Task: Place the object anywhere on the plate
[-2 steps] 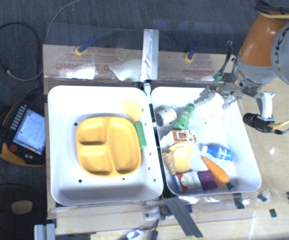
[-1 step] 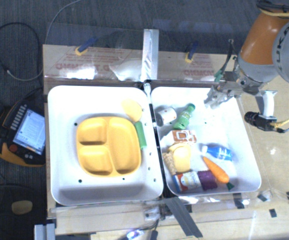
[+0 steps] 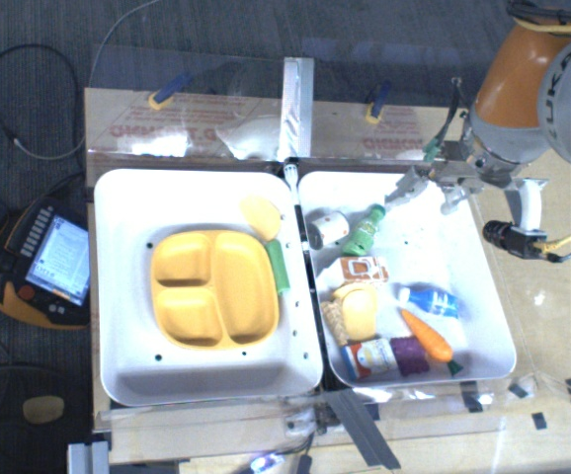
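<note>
A yellow divided plate (image 3: 213, 286) lies in the middle of the left bin (image 3: 127, 215). A pale yellow round piece (image 3: 260, 214) sits just off its far right corner, and a green stick (image 3: 279, 267) lies along its right edge. My gripper (image 3: 426, 197) hangs over the far side of the right bin (image 3: 483, 284), open, with nothing between its fingers. A green bottle (image 3: 367, 228) lies just to the left of it, beside a grey-white cup (image 3: 327, 228).
Crowded into the right bin are a small carton (image 3: 362, 269), a yellow fruit (image 3: 359, 311) on a bread-like piece, a blue and white bottle (image 3: 429, 301), a carrot (image 3: 428, 337) and a purple-ended can (image 3: 392, 355). A handheld pendant (image 3: 43, 265) lies left of the bench.
</note>
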Tool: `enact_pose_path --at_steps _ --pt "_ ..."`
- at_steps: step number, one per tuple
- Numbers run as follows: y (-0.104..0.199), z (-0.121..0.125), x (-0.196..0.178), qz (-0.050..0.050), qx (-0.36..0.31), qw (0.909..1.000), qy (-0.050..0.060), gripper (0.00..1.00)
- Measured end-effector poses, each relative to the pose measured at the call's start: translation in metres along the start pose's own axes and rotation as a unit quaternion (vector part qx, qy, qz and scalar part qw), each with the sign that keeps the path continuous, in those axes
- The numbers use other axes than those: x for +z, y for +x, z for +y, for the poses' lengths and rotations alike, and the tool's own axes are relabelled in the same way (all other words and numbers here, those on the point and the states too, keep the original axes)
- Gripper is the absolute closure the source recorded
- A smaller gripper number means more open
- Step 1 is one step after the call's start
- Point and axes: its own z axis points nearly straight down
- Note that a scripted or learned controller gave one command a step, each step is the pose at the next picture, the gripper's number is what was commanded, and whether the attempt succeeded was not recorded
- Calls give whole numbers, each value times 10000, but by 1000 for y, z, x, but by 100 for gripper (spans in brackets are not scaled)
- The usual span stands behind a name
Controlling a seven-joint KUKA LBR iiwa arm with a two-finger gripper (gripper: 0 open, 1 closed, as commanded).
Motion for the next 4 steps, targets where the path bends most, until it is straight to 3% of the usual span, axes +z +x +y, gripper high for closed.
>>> enact_pose_path --at_steps 1,2,3,4 --pt "0 0 -7 2 0 10000 17 100" --pt "-36 -10 -24 -6 925 9957 -48 100" --pt "-30 -103 55 10 1285 9917 -30 100" --pt "-59 -32 89 11 975 9952 -34 100"
